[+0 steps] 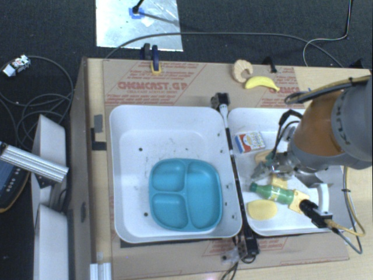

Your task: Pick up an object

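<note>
- Arm reaches in from the right, low over the right bin; orange band above the wrist.
- Pincer sits at the middle of the right bin, metal parts pointing toward the divider between the bins. Whether its fingers are apart or together: cannot tell, the wrist and glare mask them.
- Green bottle lies on its side just below the pincer, toward the near rim of the bin. Nearly touching, but not seen between the fingers.
- Bottle's long axis runs left to right with a slight downward slant, its yellow end to the right.
- Judgement: the bottle is the likeliest target; the pincer needs a short shift toward the near rim, fingers set across the bottle's short width.
- Yellow round piece lies just below the bottle; small box sits above the pincer, toward the far wall.
- Left bin holds a blue divided tray, well apart from the pincer.
- Banana rests on the surface beyond the bins.
</note>
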Controlling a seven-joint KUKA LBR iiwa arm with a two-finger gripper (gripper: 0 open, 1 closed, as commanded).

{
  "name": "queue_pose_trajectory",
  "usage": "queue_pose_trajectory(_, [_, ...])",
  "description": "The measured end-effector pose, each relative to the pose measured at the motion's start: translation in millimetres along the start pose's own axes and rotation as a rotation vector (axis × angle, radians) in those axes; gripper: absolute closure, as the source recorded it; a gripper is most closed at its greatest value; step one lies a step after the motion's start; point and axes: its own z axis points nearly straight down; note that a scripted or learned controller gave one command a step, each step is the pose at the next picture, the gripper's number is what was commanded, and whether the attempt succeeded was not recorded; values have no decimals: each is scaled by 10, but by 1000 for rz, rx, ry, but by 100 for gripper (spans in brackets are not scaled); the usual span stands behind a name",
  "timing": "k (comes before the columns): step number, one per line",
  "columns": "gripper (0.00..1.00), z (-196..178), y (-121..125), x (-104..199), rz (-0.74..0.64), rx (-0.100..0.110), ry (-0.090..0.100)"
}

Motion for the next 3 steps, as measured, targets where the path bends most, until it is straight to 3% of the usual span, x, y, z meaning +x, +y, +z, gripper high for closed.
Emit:
queue_pose_trajectory(1, [0,28,548,185,-2,5,2])
queue_pose_trajectory(2, [0,27,1275,159,-4,4,1])
queue_pose_trajectory(3, [100,-80,1281,155,-8,2,0])
